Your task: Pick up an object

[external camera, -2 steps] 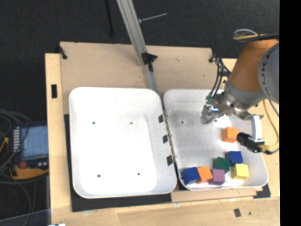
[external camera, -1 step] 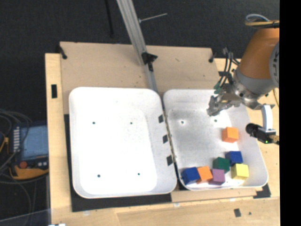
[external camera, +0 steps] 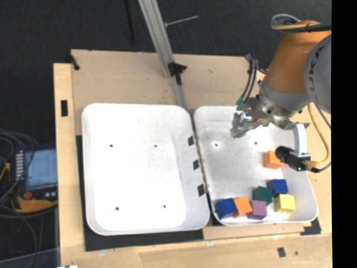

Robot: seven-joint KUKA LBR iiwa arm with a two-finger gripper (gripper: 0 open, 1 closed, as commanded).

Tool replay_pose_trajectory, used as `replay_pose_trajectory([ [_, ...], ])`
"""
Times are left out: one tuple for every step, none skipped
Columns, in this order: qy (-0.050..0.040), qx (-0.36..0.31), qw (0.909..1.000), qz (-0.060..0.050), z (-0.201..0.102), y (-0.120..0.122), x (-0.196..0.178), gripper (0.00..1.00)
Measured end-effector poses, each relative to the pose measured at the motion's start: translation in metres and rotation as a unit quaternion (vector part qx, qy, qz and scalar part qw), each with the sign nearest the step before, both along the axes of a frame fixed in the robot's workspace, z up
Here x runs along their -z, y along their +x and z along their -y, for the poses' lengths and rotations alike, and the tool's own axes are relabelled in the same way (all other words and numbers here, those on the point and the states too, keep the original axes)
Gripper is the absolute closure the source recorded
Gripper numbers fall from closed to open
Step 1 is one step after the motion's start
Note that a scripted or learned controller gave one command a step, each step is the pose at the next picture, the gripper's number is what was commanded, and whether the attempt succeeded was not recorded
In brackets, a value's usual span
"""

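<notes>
My gripper [external camera: 241, 128] hangs over the back part of the right bin [external camera: 223, 161], above bare white floor. Nothing shows between its fingers. Several small blocks lie toward the bin's front and right: an orange block [external camera: 271, 159] on the right side, partly behind the arm's black fitting, then a blue block [external camera: 277, 186], a green block [external camera: 263, 194], a yellow block [external camera: 285, 202], a purple block [external camera: 259, 208], another orange block [external camera: 242, 205] and another blue block [external camera: 226, 207] along the front wall. All of them lie well in front of the gripper.
The left bin [external camera: 136, 166] sits beside the right one, with black clips along the seam. A slanted metal rail [external camera: 159, 32] runs from the back down to the bins' shared edge. A pendant device [external camera: 36, 175] and cables lie off the bench at the left.
</notes>
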State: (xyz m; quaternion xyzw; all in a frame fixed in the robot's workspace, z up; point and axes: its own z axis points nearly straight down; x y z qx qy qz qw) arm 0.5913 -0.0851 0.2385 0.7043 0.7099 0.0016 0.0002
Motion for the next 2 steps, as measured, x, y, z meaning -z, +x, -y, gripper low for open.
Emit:
replay_pose_trajectory([
  [0.0004,0.000,1.0000,-0.001,-0.055,-0.009,-0.010,1.00],
  [0.0006,0.000,1.0000,-0.002,-0.106,-0.022,-0.017,1.00],
])
